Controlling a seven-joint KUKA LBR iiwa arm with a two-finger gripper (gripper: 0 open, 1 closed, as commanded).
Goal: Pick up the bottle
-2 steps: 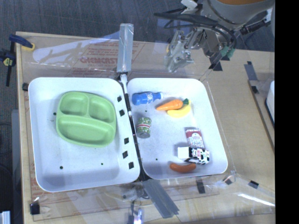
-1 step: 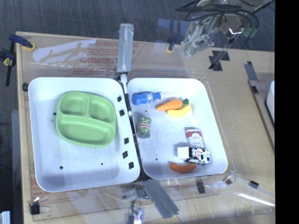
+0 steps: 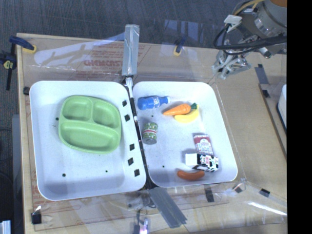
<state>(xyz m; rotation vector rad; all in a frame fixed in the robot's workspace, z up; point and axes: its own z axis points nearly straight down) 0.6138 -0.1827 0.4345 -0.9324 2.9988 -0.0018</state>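
Note:
A small blue bottle [image 3: 152, 102] lies on its side at the back left of the right bin [image 3: 222, 130], close to the divider. My gripper [image 3: 231, 66] hangs above the bench just beyond the right bin's back right corner, well to the right of the bottle and apart from it. Nothing shows between its fingers.
In the right bin lie a carrot [image 3: 177, 109] on a yellow banana [image 3: 187, 116], a green can [image 3: 149, 132], a red carton [image 3: 202, 143], a cow-patterned carton [image 3: 204, 162] and a sausage [image 3: 190, 175]. The left bin [image 3: 44, 169] holds a green divided plate [image 3: 90, 124].

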